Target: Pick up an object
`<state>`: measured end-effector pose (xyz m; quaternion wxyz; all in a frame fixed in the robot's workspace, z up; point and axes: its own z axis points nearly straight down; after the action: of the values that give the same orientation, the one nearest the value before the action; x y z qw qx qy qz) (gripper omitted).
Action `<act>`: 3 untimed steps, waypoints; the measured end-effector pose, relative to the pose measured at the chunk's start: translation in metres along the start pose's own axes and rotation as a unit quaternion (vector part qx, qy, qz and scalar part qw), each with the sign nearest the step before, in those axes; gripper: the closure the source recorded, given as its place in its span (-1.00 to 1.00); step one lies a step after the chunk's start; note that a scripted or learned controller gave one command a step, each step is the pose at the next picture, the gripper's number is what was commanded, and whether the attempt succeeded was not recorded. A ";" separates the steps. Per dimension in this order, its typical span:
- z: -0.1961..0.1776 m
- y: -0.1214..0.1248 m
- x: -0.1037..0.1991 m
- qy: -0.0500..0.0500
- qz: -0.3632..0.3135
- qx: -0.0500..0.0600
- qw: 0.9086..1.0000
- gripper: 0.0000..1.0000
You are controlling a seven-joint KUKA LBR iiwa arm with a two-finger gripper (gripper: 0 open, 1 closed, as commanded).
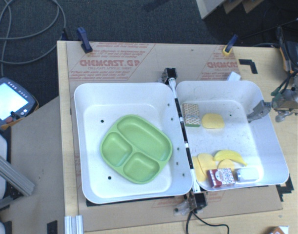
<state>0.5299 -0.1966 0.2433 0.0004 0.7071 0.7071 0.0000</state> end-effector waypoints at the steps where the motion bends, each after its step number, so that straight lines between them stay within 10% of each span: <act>1: 0.050 -0.025 0.057 0.001 -0.001 0.001 1.000 -1.00; 2: 0.133 -0.050 0.089 0.000 0.000 -0.001 1.000 -1.00; 3: 0.159 0.045 0.017 0.000 0.000 0.000 1.000 -1.00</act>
<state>0.5753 -0.1793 0.0847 0.0008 0.7072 0.7070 -0.0002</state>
